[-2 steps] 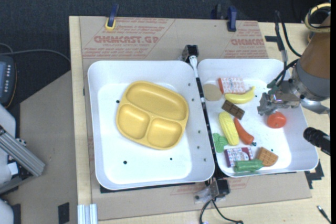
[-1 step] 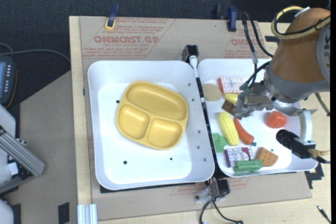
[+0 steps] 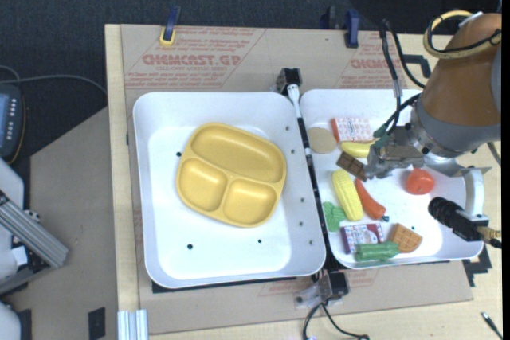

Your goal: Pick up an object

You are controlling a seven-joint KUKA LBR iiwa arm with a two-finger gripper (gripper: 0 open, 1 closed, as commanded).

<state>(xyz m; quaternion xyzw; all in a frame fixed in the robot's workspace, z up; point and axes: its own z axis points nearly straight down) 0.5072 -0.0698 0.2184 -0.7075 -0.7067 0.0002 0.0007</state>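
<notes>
Two white bins on the counter (image 3: 119, 171). The right bin (image 3: 446, 251) holds toy food, and the end effector (image 3: 378, 162) hangs just above the corn cob (image 3: 347, 196), beside the brown block (image 3: 351, 165). Can't tell if it's apart or together.

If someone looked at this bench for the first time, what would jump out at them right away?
Probably the big yellow divided plate, lying alone in the left bin. Next, the grey and orange arm reaching over the right bin, its gripper low among a crowd of toy foods, such as a corn cob, a carrot and a red tomato.
</notes>
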